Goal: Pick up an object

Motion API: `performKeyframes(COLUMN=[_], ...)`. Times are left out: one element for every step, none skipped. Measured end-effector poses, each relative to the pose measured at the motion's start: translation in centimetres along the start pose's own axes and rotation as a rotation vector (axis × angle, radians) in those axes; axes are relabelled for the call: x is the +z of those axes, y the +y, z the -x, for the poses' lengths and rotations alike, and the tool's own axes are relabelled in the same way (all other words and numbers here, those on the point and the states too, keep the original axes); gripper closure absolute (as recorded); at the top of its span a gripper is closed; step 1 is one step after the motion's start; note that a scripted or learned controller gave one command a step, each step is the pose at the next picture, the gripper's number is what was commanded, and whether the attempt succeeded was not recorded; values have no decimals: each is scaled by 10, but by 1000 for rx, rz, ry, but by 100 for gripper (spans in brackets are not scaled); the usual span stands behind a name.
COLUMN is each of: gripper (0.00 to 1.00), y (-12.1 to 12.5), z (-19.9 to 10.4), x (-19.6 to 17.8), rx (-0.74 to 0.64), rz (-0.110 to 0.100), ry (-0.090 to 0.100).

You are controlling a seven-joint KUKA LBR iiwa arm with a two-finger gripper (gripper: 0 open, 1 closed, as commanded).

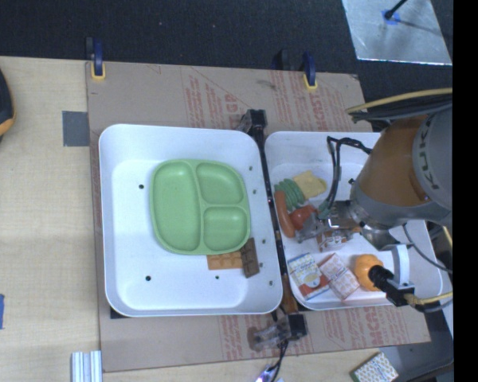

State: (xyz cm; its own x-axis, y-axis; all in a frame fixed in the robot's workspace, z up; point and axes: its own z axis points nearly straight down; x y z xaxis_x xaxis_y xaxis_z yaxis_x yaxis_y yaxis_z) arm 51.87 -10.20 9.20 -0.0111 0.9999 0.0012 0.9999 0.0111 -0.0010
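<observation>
Camera view: my hand [323, 228] reaches low into the right bin [303, 143] by the carrot [284, 212]; grip unclear; next, a lift.

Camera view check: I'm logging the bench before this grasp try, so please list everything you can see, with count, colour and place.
Bins: two, white, side by side on the bench.
Divided plate: one, green, middle of the left bin.
Blocks: a few, orange and brown, just below the plate.
Carrot: one, orange with green top, right bin's left side.
Yellow piece: one, right bin, upper part.
Small packets: two or three, white and red, right bin, lower part.
Orange ball: one, right bin, lower right.
Clamps: two, blue and yellow, bench's far edge.
Arm: one, grey with orange band, over the right bin.
Gripper: one, low among the right bin's items.
</observation>
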Motion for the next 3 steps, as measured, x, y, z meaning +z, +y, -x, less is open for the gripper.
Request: performKeyframes(gripper=[0,100,100], y=[30,29,67], z=[-10,-9,-59], x=[0,-11,-106], rx=[3,4,2], rz=[1,-1,9], ry=[-2,-2,0])
